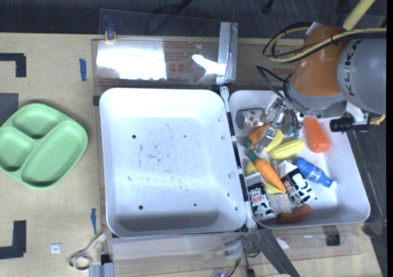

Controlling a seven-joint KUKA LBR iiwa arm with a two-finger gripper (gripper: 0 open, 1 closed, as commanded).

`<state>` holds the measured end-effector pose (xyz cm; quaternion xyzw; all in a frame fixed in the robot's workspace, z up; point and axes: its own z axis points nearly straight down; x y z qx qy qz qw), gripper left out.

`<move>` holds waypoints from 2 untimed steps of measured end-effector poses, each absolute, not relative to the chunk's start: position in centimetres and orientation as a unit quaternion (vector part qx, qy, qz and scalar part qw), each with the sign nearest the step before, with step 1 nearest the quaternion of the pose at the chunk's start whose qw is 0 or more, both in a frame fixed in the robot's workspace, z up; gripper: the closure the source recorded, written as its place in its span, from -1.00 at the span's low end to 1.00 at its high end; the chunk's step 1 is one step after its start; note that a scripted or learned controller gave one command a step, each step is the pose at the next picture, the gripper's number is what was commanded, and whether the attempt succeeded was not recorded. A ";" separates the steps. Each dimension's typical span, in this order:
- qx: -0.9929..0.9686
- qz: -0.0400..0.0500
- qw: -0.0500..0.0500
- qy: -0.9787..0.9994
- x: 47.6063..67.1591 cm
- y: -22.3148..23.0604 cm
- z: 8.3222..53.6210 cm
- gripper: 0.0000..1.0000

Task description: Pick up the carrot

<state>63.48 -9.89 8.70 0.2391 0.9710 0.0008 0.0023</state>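
Camera view: fingers (274, 127) above carrot (269, 172).

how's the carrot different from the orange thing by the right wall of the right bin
The carrot is long and tapers to a point; the orange thing is short, stubby and round-ended. The carrot lies slanted in the middle of the pile, touching other items; the orange thing lies apart near the arm. Both are orange and lie in the right bin.

I see a pale wooden bench (49, 54) carrying two white bins: the left bin (166, 159) and the right bin (353, 199), touching side by side. A green divided plate (42, 145) lies at the bench's far left.
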 end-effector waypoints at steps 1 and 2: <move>0.074 0.001 0.005 0.997 65.1 -9.0 9.7 -1.00; 0.312 0.001 0.004 0.950 66.1 -6.0 18.7 -1.00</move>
